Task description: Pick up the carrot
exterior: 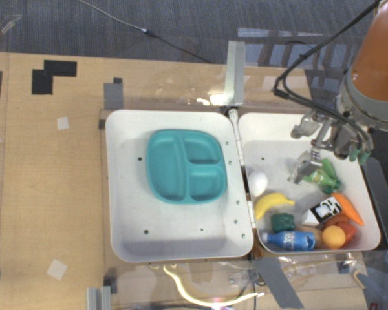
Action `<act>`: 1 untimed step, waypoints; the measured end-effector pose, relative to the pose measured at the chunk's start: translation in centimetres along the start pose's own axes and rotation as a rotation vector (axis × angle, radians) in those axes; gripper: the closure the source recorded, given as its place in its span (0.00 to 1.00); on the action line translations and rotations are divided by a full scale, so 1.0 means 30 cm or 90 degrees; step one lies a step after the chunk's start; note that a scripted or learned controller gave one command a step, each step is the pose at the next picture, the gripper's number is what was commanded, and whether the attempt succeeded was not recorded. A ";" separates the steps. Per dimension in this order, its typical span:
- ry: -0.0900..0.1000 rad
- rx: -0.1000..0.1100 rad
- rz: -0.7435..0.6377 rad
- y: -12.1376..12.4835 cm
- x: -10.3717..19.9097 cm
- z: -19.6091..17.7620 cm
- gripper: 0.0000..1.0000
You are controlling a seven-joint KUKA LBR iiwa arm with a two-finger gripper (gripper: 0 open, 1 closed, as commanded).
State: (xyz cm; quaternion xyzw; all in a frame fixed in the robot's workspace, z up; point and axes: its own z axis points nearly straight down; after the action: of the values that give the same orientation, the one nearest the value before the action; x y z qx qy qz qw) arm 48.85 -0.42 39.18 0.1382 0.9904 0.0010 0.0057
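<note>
Carrot lies at right bin's near right, green top pointing far-left, beside a black-white block. My hand hangs just above its leafy end, fingers spread, grasping nothing. Teal tray in left bin.

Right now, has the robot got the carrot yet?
Not yet. The gripper has reached into the right white bin and hangs by the orange carrot's leafy green top. The orange carrot with green leaves lies in the bin among the other toy food. Grasping and lifting are left.
</note>
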 end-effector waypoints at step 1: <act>0.000 0.000 0.000 0.000 0.000 0.000 0.00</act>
State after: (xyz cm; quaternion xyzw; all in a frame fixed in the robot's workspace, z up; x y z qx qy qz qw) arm 48.85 -0.42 39.18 0.1382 0.9904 0.0010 0.0057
